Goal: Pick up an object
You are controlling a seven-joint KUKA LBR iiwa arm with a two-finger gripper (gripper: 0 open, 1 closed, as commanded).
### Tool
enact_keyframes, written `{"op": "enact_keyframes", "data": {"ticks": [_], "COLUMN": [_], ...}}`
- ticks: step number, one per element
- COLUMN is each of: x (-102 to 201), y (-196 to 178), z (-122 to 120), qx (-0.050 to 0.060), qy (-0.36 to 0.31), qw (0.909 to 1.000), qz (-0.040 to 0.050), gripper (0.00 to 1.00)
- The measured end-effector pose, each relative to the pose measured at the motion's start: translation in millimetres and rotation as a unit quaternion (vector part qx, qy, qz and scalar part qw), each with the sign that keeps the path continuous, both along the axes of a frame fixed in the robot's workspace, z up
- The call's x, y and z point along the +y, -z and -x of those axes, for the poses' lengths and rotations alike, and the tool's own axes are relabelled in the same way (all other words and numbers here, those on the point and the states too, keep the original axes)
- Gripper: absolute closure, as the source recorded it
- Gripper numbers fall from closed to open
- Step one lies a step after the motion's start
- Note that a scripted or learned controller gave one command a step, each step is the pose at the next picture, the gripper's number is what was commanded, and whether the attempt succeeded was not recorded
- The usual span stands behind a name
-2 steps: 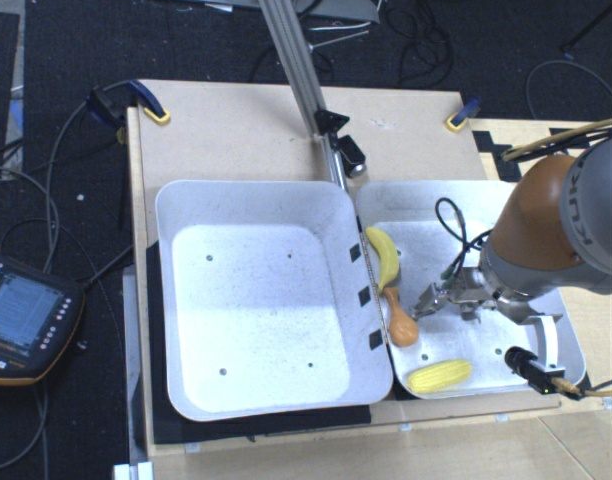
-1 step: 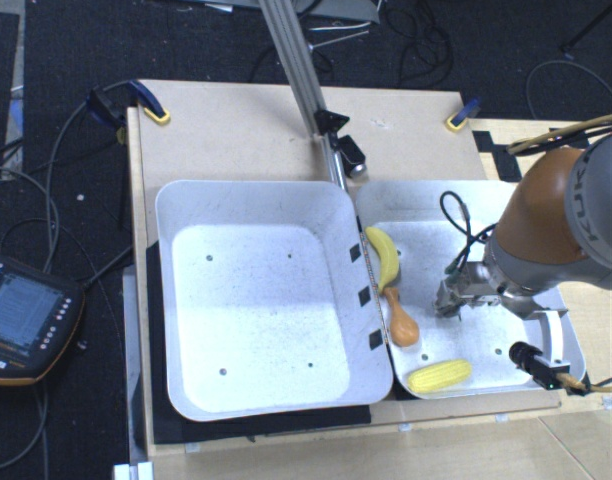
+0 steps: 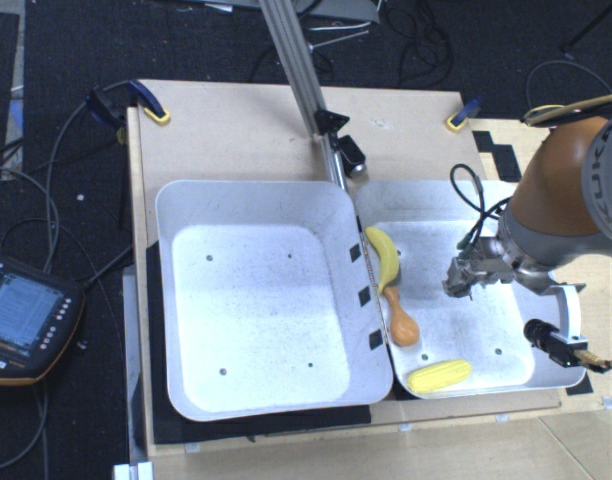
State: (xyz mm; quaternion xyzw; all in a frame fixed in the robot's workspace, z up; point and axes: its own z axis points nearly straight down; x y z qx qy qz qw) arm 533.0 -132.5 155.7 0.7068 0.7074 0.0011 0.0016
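Gripper (image 3: 464,280) hangs over the middle of the right bin (image 3: 506,368), arm coming in from the right. Finger opening: cannot tell, too small and dark from above; nothing visibly held.

Three candidate objects, all in the right bin, all left of or nearer than the gripper:
- banana (image 3: 384,254), against the left wall, far end, curved
- wooden spoon-like piece (image 3: 399,320), orange-brown, just near of the banana, seems to touch its lower end, also tight to the wall
- yellow corn cob (image 3: 439,374), near edge of the bin, lying left-right, apart from the other two

Left bin (image 3: 186,208) has no objects.

Best pick, by my judgement: the corn. It sits free of the wall with room on both long sides. Move gripper nearer and slightly left, line the fingers across the cob's short axis, centre over its middle, descend to the floor, close. Banana and spoon are riskier: the wall blocks one finger, and they crowd each other.
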Motion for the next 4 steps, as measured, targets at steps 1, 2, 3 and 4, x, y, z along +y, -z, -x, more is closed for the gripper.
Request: {"op": "enact_keyframes", "data": {"ticks": [1, 2, 3, 4], "x": [0.0, 53.4, 102.3, 155.8], "y": [-52.0, -47.9, -51.6, -56.2], "z": [-1.1, 5.3, 13.9, 1.1], "qx": [0.0, 0.002, 0.002, 0.002], "qy": [0.0, -0.002, -0.001, -0.002], "qw": [1.0, 1.0, 1.0, 1.0], "qz": [0.0, -0.0009, -0.0009, -0.0008], "gripper": [1.0, 1.0, 1.0, 1.0]}}
